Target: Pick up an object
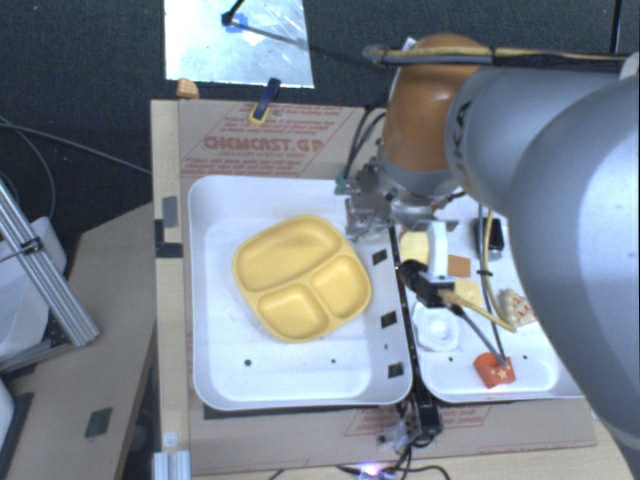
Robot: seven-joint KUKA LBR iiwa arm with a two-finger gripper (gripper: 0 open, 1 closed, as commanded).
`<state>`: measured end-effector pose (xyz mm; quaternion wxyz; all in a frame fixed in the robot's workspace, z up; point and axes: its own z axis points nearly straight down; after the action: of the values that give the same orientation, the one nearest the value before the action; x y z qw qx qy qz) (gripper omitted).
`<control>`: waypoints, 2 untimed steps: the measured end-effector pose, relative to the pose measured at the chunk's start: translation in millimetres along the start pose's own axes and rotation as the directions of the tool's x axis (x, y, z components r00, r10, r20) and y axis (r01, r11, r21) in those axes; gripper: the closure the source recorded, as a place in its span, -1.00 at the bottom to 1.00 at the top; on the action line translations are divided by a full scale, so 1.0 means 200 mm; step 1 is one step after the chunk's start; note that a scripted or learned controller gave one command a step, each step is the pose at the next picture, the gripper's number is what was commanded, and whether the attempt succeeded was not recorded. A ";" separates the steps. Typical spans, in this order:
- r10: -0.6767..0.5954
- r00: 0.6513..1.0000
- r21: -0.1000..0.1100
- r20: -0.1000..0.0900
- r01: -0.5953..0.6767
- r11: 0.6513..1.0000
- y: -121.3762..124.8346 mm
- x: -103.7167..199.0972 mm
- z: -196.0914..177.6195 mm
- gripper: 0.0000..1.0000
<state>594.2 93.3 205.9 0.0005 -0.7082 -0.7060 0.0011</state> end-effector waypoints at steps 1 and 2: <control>-0.008 1.000 -0.017 -0.004 0.008 1.000 -0.04 0.02 -0.66 1.00; -0.003 1.000 0.000 -0.001 0.003 1.000 -0.29 -0.03 -0.54 1.00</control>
<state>535.7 88.3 313.4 0.0008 -0.7071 -0.7071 0.0008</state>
